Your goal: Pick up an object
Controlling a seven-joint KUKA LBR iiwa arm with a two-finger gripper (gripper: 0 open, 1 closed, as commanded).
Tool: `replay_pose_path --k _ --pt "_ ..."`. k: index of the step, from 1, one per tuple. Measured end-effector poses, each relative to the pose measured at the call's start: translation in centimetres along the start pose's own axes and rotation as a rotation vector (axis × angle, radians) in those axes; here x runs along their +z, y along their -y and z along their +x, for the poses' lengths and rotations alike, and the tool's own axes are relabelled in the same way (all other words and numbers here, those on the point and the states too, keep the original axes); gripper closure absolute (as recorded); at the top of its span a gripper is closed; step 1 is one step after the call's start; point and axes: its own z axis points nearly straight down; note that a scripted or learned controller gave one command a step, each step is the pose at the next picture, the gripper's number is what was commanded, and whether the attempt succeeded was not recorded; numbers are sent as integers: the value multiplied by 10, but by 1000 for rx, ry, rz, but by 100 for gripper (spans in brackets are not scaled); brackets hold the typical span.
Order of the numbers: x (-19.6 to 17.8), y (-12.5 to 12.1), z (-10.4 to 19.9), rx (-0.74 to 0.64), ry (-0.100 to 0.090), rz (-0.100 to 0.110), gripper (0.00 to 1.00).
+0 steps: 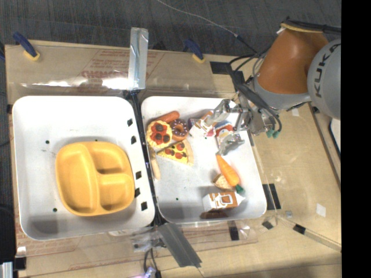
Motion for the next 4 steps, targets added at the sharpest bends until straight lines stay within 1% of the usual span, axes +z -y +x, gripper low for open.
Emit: replay_pose_path --k 1,2,3,4 --pt "110 7 61 113 0 0 0" --pt "98 5 58 104 4 1 100" --pt "3 -25 28 126 7 1 100" --pt "7 -25 30 127 0 0 0"
